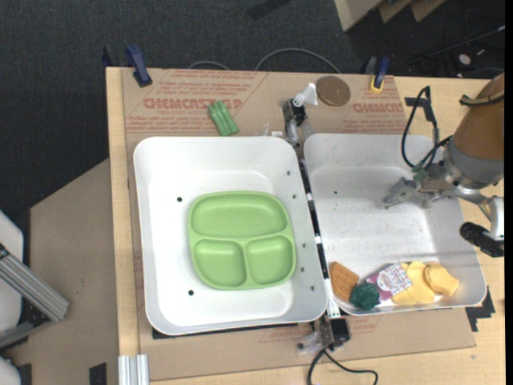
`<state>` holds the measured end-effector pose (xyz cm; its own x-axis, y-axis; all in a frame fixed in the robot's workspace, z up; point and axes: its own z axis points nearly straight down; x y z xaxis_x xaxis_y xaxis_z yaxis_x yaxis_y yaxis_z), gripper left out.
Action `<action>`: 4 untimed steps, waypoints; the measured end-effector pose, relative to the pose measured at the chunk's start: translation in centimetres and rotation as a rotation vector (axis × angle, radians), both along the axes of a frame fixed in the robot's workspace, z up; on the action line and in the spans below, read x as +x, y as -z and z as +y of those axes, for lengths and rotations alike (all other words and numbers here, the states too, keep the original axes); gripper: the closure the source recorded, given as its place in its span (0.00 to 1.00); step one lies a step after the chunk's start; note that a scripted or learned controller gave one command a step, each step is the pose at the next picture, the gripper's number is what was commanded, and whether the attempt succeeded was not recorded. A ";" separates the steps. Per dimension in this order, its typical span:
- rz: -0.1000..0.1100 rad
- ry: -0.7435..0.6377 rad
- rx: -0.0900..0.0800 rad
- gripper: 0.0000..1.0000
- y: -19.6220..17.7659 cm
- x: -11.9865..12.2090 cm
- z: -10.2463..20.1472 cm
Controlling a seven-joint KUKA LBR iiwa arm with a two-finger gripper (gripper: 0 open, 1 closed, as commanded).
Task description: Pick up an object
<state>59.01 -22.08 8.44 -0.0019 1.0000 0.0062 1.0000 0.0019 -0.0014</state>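
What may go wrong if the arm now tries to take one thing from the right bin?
1. The small items are packed together at the near edge of the right white bin: the yellow toy pieces, the dark green toy and the tan waffle-like piece touch, so the claw may catch two or push them apart.
2. They lie against the bin wall, which could block a finger.

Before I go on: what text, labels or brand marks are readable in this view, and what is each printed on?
"CHEMCAST" plus further letters I can't make out, red print on the cardboard sheet behind the left bin.
A second red print of what looks like the same word, on the cardboard behind the right bin: partly covered, blurred.
Pink-and-white packet in the right bin: its print is too small to read.
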 end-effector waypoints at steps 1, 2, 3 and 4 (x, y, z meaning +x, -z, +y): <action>-0.003 -0.002 -0.001 0.00 0.0 5.6 0.1; 0.001 0.001 0.000 0.00 -0.1 -1.3 -0.1; -0.008 0.003 -0.010 0.00 -7.3 -3.8 -0.4; -0.006 -0.001 -0.008 0.00 -7.3 -1.2 1.1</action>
<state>57.86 -21.01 15.75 -0.0026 1.0000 -0.0018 1.0000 0.0026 0.0043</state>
